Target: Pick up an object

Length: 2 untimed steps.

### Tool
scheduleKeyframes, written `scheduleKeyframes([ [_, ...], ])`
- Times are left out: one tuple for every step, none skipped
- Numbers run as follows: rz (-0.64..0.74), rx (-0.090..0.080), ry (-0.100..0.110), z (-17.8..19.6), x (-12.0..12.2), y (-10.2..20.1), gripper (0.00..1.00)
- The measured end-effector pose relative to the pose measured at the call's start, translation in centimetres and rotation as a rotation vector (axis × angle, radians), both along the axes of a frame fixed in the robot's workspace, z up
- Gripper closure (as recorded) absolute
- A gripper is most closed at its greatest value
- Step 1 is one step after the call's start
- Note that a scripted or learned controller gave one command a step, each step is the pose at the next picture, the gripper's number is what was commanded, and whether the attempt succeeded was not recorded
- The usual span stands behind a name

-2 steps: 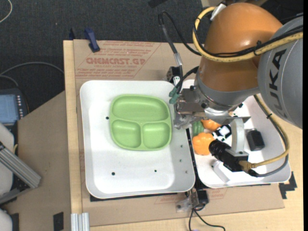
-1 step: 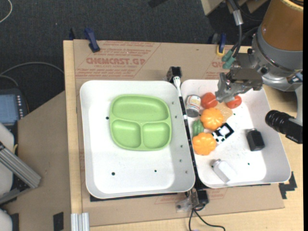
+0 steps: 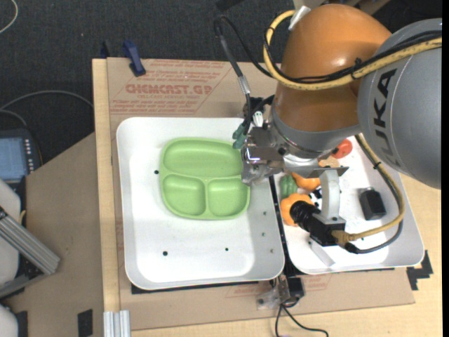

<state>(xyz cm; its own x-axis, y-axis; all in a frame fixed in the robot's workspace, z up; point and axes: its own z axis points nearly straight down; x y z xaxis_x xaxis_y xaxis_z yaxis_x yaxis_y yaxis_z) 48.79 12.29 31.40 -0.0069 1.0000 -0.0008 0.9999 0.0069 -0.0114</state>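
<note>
Far left, off the surface: a small blue screen (image 3: 10,156) and a length of aluminium extrusion (image 3: 29,250) over dark floor. The surface (image 3: 74,209) carries a brown cardboard sheet (image 3: 175,83) with red CHEMCAST print, and a blue clip (image 3: 133,58) sits at its top-left corner. Both bins sit on that sheet, side by side and touching. The left bin (image 3: 130,209) has a green divided plate (image 3: 203,177) lying flat in its upper half. The plate has one long compartment on top and two smaller ones below, and its right edge is close to the bin's right wall. There are a few small dark dots on the bin floor around it. The tool (image 3: 258,161) is at the plate's right rim, over the seam between the bins. Wrist hardware hides it, so I can't tell if it's wide or narrow, or gripping anything. The right bin (image 3: 410,241) is mostly covered by the arm. Visible inside it: a small green piece (image 3: 287,186) near the left wall, an orange piece (image 3: 306,181) just beside it, an orange-red piece (image 3: 344,148) poking out from under the wrist, and a small black block (image 3: 372,202) further right, apart from the others. The arm comes in from the right, with its orange band (image 3: 330,41) above the wrist and the grey KUKA link (image 3: 410,104) behind it.
</note>
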Motion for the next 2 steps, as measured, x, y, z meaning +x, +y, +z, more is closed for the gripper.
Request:
scheduleKeyframes([
  [0.0,0.0,-0.001,-6.5,-1.1,6.2,1.0],
  [-0.007,0.002,-0.01,-5.0,-0.9,5.9,1.0],
])
